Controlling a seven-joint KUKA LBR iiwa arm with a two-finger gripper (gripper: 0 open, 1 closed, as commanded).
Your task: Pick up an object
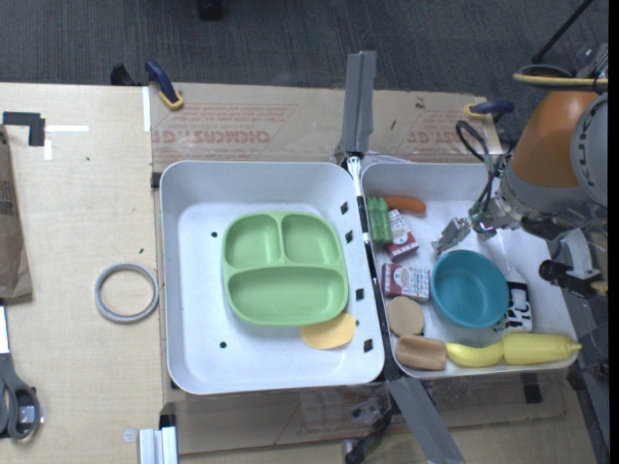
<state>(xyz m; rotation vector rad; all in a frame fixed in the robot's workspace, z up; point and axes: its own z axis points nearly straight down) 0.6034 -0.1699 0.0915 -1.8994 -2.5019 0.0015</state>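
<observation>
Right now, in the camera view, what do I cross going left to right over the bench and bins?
Grey ring → green divided plate → red carton → blue bowl. The small items that overlap these in the order are left out.

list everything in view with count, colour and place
bins: 2, white, side by side
plate: 1, green, left bin
slice: 1, yellow, left bin
bowl: 1, blue, right bin
banana: 1, yellow, right bin, near edge
bun: 1, brown, right bin, left of banana
carrot: 1, orange, right bin, far end
packets: 3, green or red-white, right bin, by divider
ring: 1, grey, left of bins
clamps: 2, blue, bench far edge
gripper: 1, silver, over right bin
arm: 1, grey and orange, right
</observation>
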